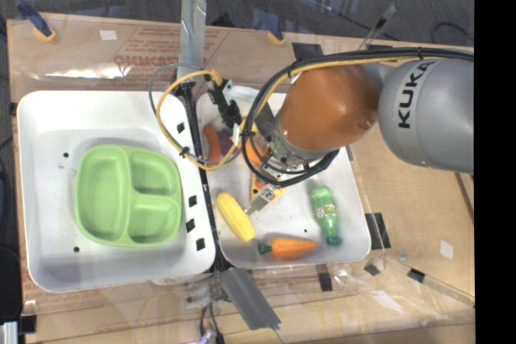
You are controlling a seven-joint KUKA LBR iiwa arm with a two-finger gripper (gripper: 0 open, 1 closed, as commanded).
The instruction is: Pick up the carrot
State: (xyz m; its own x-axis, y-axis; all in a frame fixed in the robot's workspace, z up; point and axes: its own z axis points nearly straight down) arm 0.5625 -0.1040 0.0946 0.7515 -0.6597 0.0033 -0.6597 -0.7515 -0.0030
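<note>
Where right bin (359, 242) meets its near wall, carrot (292, 247) lies flat, touching nothing, corn (235, 216) near on left, green bottle (325, 214) near on right. Bare floor between them. Arm (379, 109) reaches from right, wrist low over bin middle. Gripper (260, 200) above carrot, apart from it; jaw state cannot tell. Green tray (127, 194) in left bin (48, 125).

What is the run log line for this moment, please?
gripper: above right bin | carrot: lying free | corn: beside
</note>
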